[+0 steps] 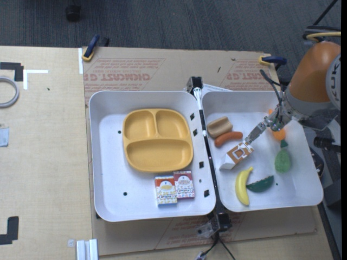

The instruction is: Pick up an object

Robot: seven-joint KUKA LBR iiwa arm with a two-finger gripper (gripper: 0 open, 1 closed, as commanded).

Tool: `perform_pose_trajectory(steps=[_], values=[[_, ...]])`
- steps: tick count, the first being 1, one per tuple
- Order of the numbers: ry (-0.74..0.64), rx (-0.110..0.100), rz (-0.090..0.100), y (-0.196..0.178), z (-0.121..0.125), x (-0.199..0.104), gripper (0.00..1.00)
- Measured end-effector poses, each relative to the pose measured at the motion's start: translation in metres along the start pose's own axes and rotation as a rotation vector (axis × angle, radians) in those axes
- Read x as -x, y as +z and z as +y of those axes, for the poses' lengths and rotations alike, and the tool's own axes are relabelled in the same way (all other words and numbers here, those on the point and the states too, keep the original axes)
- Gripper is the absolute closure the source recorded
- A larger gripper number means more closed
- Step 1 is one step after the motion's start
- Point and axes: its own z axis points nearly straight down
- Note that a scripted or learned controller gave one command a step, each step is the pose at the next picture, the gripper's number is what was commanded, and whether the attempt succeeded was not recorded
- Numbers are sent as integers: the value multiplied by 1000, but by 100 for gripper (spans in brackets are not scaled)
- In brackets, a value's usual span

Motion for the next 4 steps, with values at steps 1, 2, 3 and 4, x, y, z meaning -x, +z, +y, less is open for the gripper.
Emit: perform_pose_trajectory(steps=[1, 2, 3, 4], values=[[-263, 2, 3, 1, -1, 5, 0], [-434, -1, 3, 0, 13, -44, 0], [-834, -4, 18, 9, 38, -3, 0], [-1082, -2, 20, 8, -28, 34, 0]])
